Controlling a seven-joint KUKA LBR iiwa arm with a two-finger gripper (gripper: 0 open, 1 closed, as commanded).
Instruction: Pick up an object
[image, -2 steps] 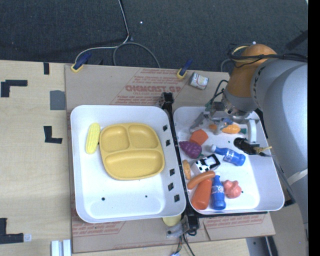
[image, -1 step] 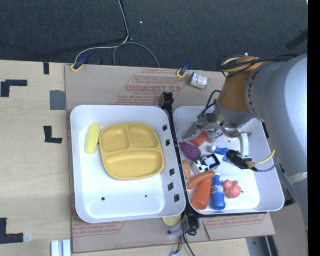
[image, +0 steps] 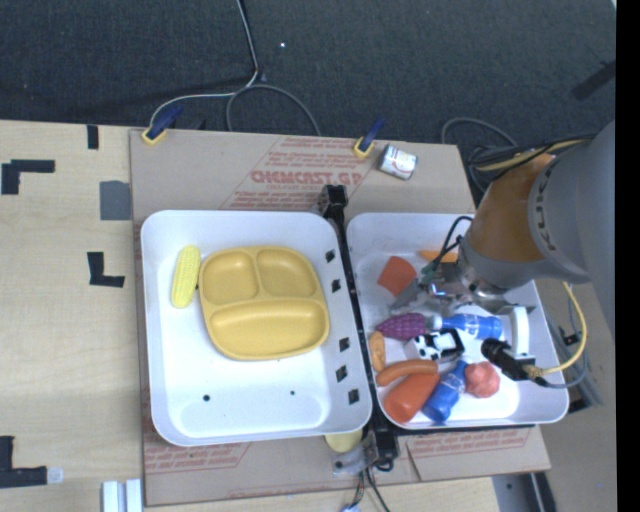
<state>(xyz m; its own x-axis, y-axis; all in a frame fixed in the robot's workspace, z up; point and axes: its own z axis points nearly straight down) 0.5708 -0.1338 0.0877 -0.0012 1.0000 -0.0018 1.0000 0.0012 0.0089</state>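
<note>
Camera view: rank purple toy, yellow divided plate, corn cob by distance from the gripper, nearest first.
Gripper is in the right bin.
1. Purple toy: right bin, just below the gripper.
2. Yellow divided plate: left bin, center.
3. Corn cob: left bin, beside the plate's far-left edge.

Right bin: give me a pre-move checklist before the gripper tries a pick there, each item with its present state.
1. Gripper is over the right bin: ok, it sits above the toys.
2. Nothing already between its fingers: cannot tell, the wrist hides them.
3. A target lies nearby: ok, the purple toy and orange block lie beside the fingertips.
4. Target stands free of neighbours: not ok, the purple toy, black-and-white toy and blue bottle crowd together.
5. Left bin not involved: ok, the yellow tray and corn lie apart from the arm.
</note>
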